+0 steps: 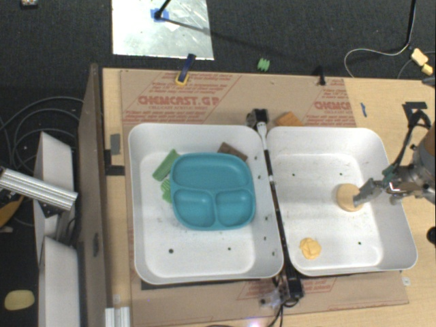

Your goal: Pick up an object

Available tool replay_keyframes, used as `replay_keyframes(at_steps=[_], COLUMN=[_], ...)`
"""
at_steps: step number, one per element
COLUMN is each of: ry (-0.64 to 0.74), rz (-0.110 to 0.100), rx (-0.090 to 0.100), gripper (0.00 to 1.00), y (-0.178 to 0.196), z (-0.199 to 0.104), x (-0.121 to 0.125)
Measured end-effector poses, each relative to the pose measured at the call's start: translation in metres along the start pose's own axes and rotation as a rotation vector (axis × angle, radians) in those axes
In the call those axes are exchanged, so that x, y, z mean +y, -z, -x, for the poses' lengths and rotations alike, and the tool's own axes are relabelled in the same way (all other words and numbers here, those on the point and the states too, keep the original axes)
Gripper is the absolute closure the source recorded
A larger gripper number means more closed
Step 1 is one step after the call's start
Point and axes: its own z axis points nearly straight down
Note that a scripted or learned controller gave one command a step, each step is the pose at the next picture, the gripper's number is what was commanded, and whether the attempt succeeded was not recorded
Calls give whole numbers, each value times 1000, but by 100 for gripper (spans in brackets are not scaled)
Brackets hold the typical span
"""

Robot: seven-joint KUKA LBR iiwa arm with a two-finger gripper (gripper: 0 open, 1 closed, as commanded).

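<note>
Down over the right bin (327, 138) now, and the arm's wrist is in from the right edge, with the gripper (366, 191) low above the bin floor. One grey finger is stretched out to the left, its tip touching or just overlapping the right side of a round tan piece (347, 197), a disc-like thing lying on the white floor toward the right of that bin. Whether the claw is open or closed cannot be told from up here; only one finger is clear, and the tan piece is not seen between two of them.

Nearer in the same bin, toward its near-left corner, sits a small lumpy yellow object (310, 248), well apart from the gripper.

Over in the left bin (146, 251), a blue divided plate (211, 191) with three compartments lies roughly in the middle. A green block (164, 165) pokes out from under its far-left edge, and a brown block (233, 150) peeks out at its far-right edge, both partly hidden by the plate.

Beyond the bins, an orange piece (288, 120) rests on the cardboard sheet (204, 97) just past the divide between them.
</note>
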Motion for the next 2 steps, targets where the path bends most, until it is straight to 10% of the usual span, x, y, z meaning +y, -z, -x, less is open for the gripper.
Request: replay_keyframes(at_steps=[1,2], ry=[5,-2], rz=[3,-3], rx=[-2,2], gripper=[0,0], y=[-90,-98], z=[32,14], x=[118,85])
